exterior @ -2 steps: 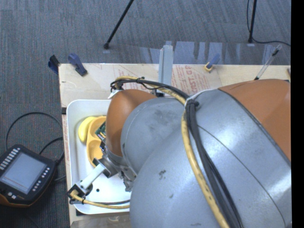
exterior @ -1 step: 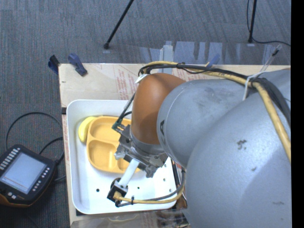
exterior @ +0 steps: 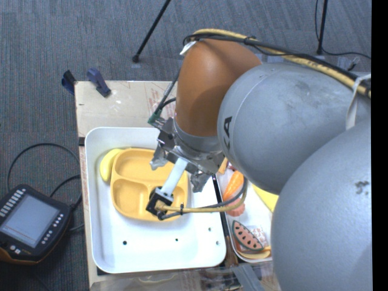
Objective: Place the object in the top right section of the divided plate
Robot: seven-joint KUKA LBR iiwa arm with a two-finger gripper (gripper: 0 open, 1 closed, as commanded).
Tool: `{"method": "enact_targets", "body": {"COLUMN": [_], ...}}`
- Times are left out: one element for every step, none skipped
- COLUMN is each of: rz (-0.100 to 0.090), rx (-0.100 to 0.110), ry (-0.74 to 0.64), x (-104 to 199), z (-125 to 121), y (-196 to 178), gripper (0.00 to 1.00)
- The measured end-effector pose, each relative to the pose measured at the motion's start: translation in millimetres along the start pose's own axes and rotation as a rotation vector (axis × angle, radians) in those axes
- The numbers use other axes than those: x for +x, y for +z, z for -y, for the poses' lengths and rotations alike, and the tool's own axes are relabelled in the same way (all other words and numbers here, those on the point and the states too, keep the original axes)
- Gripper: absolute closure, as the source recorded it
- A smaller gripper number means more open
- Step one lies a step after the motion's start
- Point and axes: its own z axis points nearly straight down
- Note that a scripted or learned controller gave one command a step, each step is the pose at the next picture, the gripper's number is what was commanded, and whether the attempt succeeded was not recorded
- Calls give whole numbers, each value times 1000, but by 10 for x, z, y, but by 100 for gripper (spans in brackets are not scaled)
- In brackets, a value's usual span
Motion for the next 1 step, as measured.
{"method": "enact_targets", "body": {"rz": [8], "rx": [4], "ry": [-112], "x": [87], "z": [395], "y": [45], "gripper": [0]}}
